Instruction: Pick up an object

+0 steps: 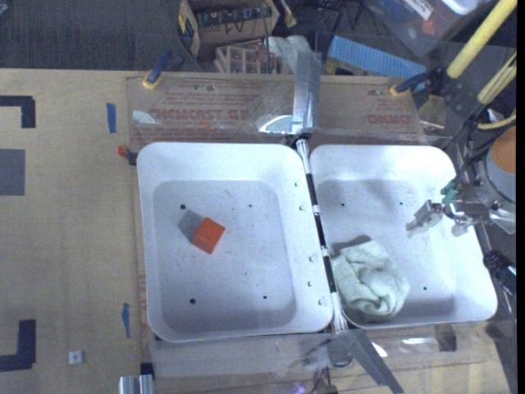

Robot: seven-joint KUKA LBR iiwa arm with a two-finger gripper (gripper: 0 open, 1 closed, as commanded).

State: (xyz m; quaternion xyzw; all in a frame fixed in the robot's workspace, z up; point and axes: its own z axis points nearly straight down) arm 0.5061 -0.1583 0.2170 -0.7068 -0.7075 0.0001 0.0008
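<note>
- my gripper (439, 216) hangs over the right side of the right bin (385, 164), reaching in from the right edge of the view.
- i can make out pale metal parts pointing left toward the bin's middle, but whether they stand apart or together i cannot tell at this size; i see nothing caught in them.
- nearest to me is a crumpled pale cloth (369, 279), lying against the near left corner of the right bin, close to the divider between the 2 bins and well apart from my gripper.
- farther out, in the left bin (164, 167), sits an orange block (208, 235) with a small grey block (190, 222) touching or just beside its far left edge; i cannot tell which.
- beyond the bins is the wooden bench (66, 179) with blue tape marks.
- as i judge it, i am at the approach step: nothing is lifted, and no target is under me yet.
- the next move calls for picking 1 thing and getting above it. the cloth is the shorter trip, down and to the left within this bin.
- the cloth is soft and bunched, so i expect a deep pinch into a fold would be needed; the blocks would want a squarer, centred closing.
</note>
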